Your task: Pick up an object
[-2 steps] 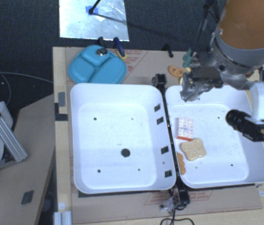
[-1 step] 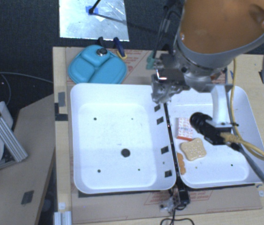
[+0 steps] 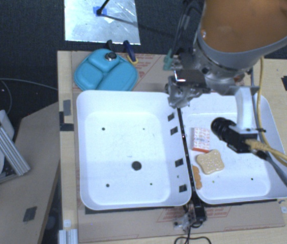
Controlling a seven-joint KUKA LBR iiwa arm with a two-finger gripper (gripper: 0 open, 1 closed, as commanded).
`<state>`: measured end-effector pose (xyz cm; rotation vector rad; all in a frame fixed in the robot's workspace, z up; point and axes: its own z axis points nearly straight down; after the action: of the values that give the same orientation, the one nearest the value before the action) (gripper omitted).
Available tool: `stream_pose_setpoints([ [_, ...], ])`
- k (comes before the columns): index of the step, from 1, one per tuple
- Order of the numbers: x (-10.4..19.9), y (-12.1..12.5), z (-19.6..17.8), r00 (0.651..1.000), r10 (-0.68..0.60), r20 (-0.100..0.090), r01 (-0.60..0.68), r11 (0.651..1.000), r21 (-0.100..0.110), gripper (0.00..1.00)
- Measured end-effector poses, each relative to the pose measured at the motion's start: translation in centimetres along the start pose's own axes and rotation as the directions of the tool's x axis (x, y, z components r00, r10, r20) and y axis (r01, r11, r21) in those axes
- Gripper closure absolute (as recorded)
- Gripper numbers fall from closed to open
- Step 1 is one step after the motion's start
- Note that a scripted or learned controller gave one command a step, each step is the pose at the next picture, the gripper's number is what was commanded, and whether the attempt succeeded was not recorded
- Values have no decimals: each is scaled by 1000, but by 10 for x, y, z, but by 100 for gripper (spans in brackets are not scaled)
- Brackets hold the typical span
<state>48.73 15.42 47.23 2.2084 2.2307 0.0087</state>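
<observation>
At the far corner of the right bin (image 3: pixel 240 179), the gripper (image 3: pixel 183 93), half hidden beneath the wrist (image 3: pixel 225 60), spread or closed unclear

One desk (image 3: pixel 68 156) has two white bins on it: one left bin (image 3: pixel 118 146) and one right bin (image 3: pixel 240 179). The right bin has three small things in it: one packet (image 3: pixel 201 139) with red and white marks, one tan toast-shaped piece (image 3: pixel 210 162), and one thin orange strip (image 3: pixel 197 177). The left bin has one small dark round spot (image 3: pixel 136 165). Behind the bins there is one blue tray (image 3: pixel 105 71) and one shiny silver sheet (image 3: pixel 102 14). There is one robot arm (image 3: pixel 245 14).
</observation>
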Motion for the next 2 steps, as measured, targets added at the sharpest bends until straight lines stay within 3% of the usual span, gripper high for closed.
stream_pose_setpoints([
  [1,-78,-1,29,1000,17,4,-17,1000,5,100],
  [2,-54,-1,-62,1000,4,-2,-4,1000,-7,100],
])
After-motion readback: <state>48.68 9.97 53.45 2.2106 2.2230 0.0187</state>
